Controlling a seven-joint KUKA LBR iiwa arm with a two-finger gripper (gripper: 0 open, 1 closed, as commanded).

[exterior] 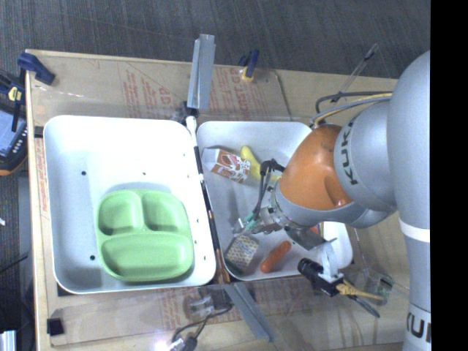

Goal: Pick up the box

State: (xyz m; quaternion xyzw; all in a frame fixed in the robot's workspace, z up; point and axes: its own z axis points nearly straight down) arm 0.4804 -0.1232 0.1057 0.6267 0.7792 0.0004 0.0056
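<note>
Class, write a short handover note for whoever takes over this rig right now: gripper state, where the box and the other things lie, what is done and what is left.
Gripper: low in the right bin, over its near half; the view does not settle what its fingers are doing.
Box: small carton, lying in the far part of the right bin beside a yellow item, apart from the gripper.
Also in the right bin: a patterned packet and an orange carrot-like piece near the front wall.
Left bin: holds a green divided tray.
Done: nothing visibly lifted.
Left: move to the box, grasp it, raise it.
</note>
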